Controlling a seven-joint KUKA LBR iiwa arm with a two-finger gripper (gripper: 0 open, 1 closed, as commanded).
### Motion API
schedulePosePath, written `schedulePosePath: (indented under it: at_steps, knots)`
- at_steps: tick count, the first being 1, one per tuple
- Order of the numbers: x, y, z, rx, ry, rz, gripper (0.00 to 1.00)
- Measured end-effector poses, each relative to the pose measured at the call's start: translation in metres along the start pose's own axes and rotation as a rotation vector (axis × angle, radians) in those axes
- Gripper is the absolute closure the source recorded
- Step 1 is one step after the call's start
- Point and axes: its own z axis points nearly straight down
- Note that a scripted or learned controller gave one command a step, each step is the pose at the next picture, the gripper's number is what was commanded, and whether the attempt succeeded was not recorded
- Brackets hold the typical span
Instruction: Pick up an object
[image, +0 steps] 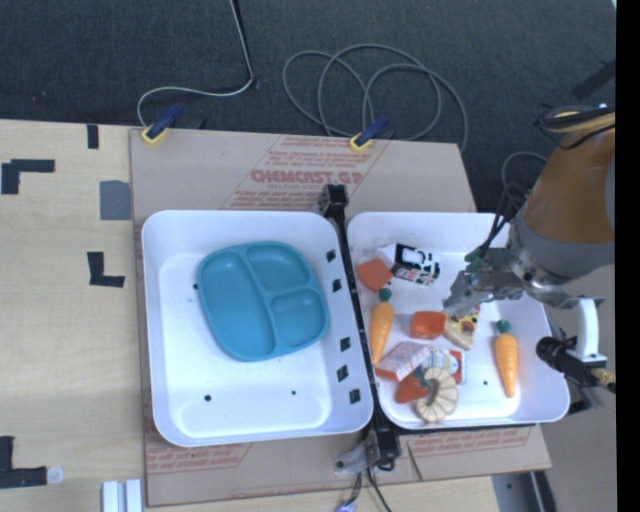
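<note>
**A:** What crowds the jaws (468, 298) where they hang?

**B:** They sit over the right bin (530, 408), low among the toys. A small wedge-shaped piece (463, 329), yellowish with a dark spot, lies just under them. A red-orange block (428, 324) is just to its left, and a carrot (507, 362) with a green top lies to the right, near the bin's far wall. Whether the jaws are released or clenched cannot be told; the arm's grey wrist (530, 268) hides them.

**A:** Do they grip anything?

**B:** Nothing shows between them.

**A:** What else is in that bin?

**B:** A second carrot (381, 330) lies lengthwise beside the divider (348, 300) between the two bins. Above it sits an orange piece (374, 273), and next to that a black-and-white toy (414, 264). Toward the front edge is a pile: a pale wrapped packet (405, 357), something red (410, 388) beneath it, and a tan round cookie-like toy (436, 397) touching both. All the pickable things are in this bin, bunched in its left and middle parts.

**A:** And the left bin (170, 400)?

**B:** It holds a blue sectioned plate (263, 299), lying flat, slightly turned, toward the upper middle.

**A:** Around the bins?

**B:** Both rest on a cardboard sheet (290, 170) with red printing, laid on the wooden counter (60, 330). Two clamps with blue and yellow grips (160, 124) pin the sheet's far edge, and pale cables (380, 90) loop on the dark floor behind.
</note>
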Motion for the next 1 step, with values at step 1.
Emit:
schedulePosePath:
  at_steps: [1]
  knots:
    - [-0.0004,-0.0006,0.0006,0.002,0.000,0.001,0.00]
